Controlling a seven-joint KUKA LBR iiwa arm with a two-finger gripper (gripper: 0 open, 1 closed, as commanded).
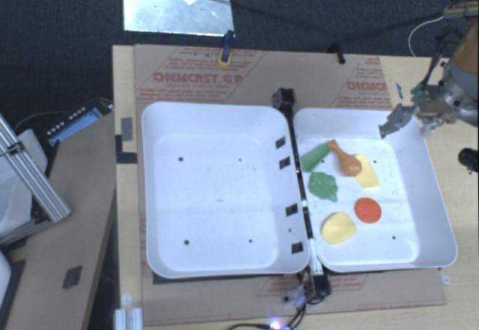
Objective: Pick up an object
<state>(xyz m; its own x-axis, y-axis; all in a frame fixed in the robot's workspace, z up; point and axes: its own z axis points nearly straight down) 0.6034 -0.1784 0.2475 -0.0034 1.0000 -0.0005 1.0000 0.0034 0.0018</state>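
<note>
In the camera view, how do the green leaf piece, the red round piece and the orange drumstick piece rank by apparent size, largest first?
1. Orange drumstick piece, the longest.
2. Green leaf piece.
3. Red round piece.
The leaf and the red piece look nearly alike, so their order is unsure.

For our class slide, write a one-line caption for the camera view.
Pincer hovers at the right bin's upper edge, above toy foods clustered inside.

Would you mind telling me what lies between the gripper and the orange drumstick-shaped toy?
In the camera view, only bare white floor of the right bin separates the gripper from the orange drumstick-shaped toy.
</note>
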